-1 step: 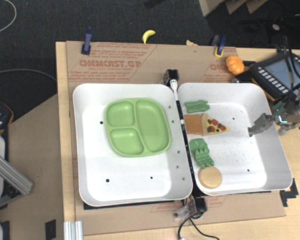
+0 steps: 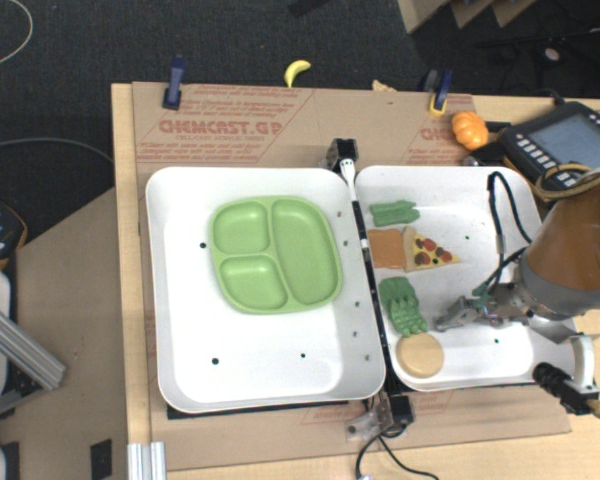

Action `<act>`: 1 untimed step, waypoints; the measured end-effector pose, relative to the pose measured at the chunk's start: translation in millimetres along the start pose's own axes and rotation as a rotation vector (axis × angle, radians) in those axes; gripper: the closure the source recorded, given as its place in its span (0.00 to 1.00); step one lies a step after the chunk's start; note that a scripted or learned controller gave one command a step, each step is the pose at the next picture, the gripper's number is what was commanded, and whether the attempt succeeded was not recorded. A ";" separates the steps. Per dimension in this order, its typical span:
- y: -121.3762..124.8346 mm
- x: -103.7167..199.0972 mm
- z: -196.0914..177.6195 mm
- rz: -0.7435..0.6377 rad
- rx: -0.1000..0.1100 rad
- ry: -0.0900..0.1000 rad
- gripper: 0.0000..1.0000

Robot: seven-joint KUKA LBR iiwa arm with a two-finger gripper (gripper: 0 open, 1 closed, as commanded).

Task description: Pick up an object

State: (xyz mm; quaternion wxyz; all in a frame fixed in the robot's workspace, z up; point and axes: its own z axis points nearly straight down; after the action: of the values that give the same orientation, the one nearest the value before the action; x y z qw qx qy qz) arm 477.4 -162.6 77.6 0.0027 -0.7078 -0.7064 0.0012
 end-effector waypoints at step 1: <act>2.0 -0.8 -17.5 0.000 -0.009 -0.004 1.00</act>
State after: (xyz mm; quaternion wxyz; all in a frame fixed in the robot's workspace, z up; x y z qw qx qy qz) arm 479.4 -163.4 95.1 -0.0019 -0.7078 -0.7064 -0.0006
